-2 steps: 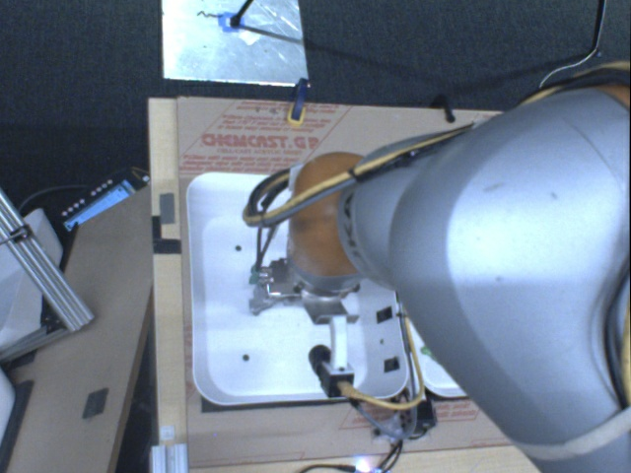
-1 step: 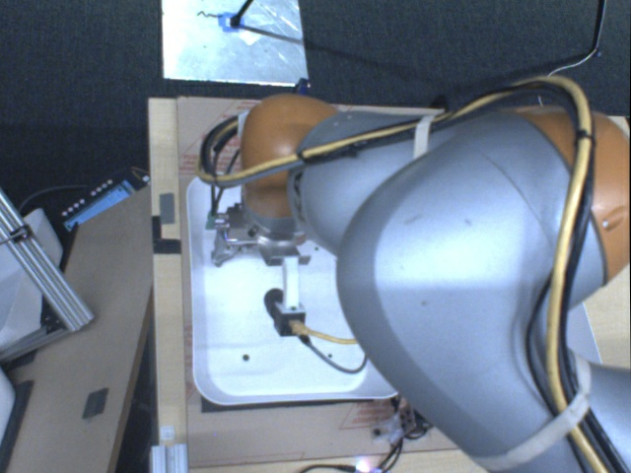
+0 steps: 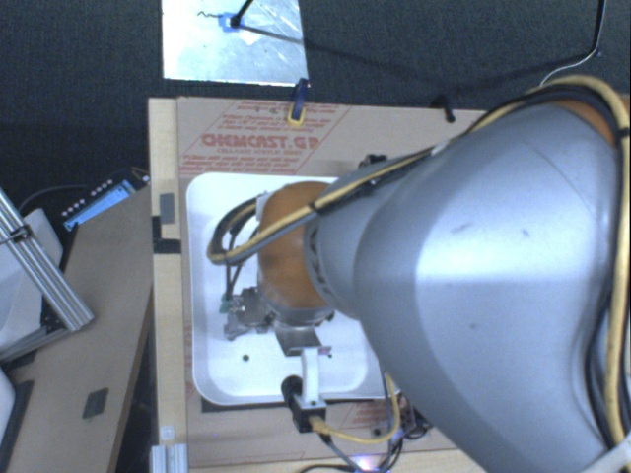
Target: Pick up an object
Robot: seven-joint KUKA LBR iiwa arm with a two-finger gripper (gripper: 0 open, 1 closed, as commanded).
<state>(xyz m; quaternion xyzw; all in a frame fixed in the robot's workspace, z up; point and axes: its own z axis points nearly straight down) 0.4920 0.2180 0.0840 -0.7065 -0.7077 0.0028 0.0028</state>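
Note:
My grey arm (image 3: 473,294) comes in from the right and covers most of the bench. Its orange band (image 3: 286,244) hangs over the middle of the left white bin (image 3: 207,264). Below the band, the gripper (image 3: 258,321) points down into that bin, close above the floor; the wrist hides its tip. A white bracket with a black end (image 3: 308,382) sticks out toward the bin's front rim. Two tiny dark specks (image 3: 246,356) lie on the bin floor near the gripper. The arm hides the right bin.
The bins rest on a brown cardboard sheet with red print (image 3: 261,136). A yellow clip (image 3: 296,116) sits at its far edge, with a silver sheet (image 3: 232,28) behind. An aluminium rail (image 3: 39,274) stands at left. Cables (image 3: 355,441) trail by the front edge.

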